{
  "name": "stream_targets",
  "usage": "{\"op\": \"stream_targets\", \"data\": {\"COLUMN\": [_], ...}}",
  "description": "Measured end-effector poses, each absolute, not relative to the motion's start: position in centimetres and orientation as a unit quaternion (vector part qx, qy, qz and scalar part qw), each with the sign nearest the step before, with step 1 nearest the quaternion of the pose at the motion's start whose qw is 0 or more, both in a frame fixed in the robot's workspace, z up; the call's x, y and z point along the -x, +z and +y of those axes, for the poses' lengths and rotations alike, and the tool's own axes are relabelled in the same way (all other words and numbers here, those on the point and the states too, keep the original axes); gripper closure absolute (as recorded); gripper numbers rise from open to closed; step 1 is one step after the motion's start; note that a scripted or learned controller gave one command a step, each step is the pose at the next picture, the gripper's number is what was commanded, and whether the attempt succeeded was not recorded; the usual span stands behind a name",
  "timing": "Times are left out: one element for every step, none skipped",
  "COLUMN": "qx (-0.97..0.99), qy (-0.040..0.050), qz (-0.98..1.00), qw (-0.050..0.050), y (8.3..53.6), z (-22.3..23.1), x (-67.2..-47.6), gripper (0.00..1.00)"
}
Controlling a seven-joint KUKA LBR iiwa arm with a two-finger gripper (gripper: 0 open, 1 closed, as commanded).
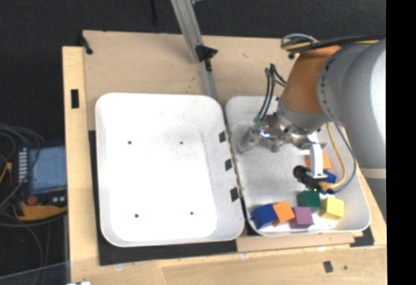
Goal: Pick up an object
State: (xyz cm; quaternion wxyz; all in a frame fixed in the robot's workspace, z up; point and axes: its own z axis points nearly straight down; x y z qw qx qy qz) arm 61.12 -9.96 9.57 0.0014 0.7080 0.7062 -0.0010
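Observation:
My gripper (247,139) hangs low over the upper left part of the right bin (273,176), close to its left wall. Nothing shows in its grasp. Along the bin's front edge lie a blue block (263,215), an orange block (284,211) and a purple block (303,217). A green block (310,199) and a yellow block (333,207) sit just behind them at the right. A small orange piece (325,161) and a blue piece (329,178) peek out by the right wall, partly hidden by the wrist. All blocks are well apart from the gripper.
The left bin (162,166) lies beside the right one, their walls touching at the middle. A slanted metal rail (184,7) rises from the bench behind the bins. The grey arm (351,101) covers the right bin's upper right.

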Motion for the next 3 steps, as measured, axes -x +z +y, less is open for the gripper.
{"op": "stream_targets", "data": {"qx": [-0.71,-0.708,-0.706], "qy": [0.002,0.0025,0.0022], "qz": [0.704,0.706,0.708], "qw": [0.001,0.003,0.002], "y": [10.8,16.9,21.6], "z": [-9.9,-10.5,-10.9], "x": [-61.2,-62.1,-63.0], "gripper": [1.0,1.0,1.0]}}
